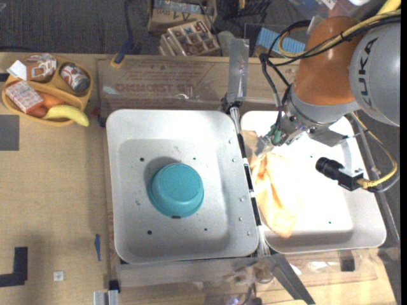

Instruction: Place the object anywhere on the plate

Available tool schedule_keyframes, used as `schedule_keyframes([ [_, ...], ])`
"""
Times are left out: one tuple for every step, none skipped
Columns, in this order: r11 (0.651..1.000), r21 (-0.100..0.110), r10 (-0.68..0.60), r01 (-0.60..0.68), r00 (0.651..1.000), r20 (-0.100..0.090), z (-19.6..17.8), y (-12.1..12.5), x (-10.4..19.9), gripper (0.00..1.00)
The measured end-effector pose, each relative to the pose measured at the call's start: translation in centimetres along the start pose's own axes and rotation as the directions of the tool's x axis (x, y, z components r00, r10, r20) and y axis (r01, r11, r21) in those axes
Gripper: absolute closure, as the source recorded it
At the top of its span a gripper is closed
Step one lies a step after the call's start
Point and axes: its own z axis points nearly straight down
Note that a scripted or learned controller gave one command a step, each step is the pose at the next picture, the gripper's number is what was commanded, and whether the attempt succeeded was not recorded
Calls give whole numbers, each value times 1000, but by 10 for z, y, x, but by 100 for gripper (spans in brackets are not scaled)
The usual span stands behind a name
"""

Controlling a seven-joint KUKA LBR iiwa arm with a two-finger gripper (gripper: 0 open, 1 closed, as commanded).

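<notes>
One orange cloth (275,192) lies crumpled along the left wall of your right bin (331,224) | gripper (277,136) sits at the cloth's top end, touching it; finger state you cannot tell | teal plate (177,189) rests upside down mid left bin (127,145), apart from the cloth.

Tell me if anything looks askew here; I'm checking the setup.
The orange cloth lies crumpled against the right bin's left wall, one end riding up by the gripper. The teal plate sits upside down.
</notes>
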Motion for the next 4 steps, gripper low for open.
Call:
schedule_keyframes([
  [922,-1,-387,387,922,1,8,15,47,100],
  [703,-2,-711,711,703,4,4,31,82,100],
  [500,-2,-866,866,500,6,-6,45,126,100],
  [495,-2,-869,869,495,6,-7,73,170,100],
])
